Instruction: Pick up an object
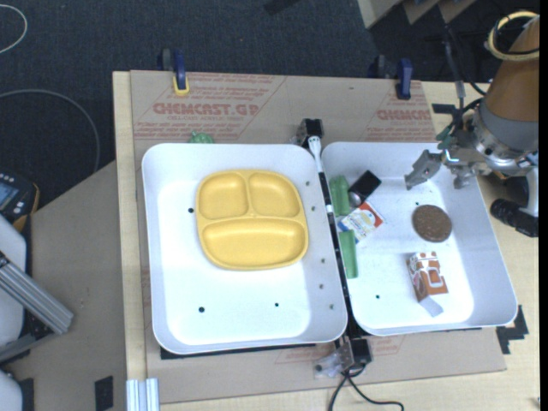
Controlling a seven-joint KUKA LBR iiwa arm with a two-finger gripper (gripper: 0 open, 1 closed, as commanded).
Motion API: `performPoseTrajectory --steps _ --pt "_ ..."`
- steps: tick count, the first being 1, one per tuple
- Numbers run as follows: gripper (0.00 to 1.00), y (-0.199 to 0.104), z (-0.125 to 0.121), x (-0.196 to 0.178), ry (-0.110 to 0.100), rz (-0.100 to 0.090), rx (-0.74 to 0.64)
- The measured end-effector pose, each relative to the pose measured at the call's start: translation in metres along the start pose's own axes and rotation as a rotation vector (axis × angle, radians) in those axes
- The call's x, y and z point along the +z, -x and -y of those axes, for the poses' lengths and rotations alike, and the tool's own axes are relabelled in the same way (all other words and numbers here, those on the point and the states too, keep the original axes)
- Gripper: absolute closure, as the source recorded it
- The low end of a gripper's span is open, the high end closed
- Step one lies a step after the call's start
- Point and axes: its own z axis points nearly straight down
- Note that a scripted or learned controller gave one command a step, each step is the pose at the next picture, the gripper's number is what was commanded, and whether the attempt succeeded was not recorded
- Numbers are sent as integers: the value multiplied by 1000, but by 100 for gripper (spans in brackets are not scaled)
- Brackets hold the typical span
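Near in the right bin (479,302) lay an orange-white carton (427,276), label unreadable; farther back a brown disc (432,223), a packet (361,222), green sticks (343,226) and a black item (366,183). Gripper (438,166) hovered at far right w/ fingers spread, gripping nothing; arm cut off by frame edge.

Arm enters from 3 o'clock, orange band above grey wrist at upper right. Gripper (438,168) points toward 9 o'clock, slightly downward, fingers (419,170) spread apart, nothing between them.
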Motion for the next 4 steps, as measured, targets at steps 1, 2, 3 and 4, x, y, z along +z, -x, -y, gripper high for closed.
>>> performPoseTrajectory --steps 1,2,3,4 --pt "0 -41 53 -97 8 0 -4" --pt "0 -134 112 -73 -8 -6 -8" --pt "100 -128 109 -84 0 -1 0" --pt "100 -208 125 -116 3 -3 -10"
